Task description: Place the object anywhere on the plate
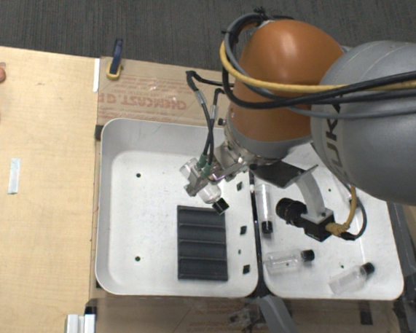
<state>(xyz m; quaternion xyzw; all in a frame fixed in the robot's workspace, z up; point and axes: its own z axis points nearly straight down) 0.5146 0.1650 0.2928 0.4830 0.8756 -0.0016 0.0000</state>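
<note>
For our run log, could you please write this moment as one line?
claw over left bin | beside upper edge of black ribbed tray | right bin: two clear vials

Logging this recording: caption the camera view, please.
Claw hangs over the left bin near a black ribbed plate; clear vials lie in the right bin.

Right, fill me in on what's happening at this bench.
The arm reaches in over two white bins. Its claw hangs low over the left bin, just past the upper end of a black ribbed plate that lies flat there. Whether the claw holds anything cannot be made out. A clear vial and a second vial, both black-capped, lie in the right bin.
</note>
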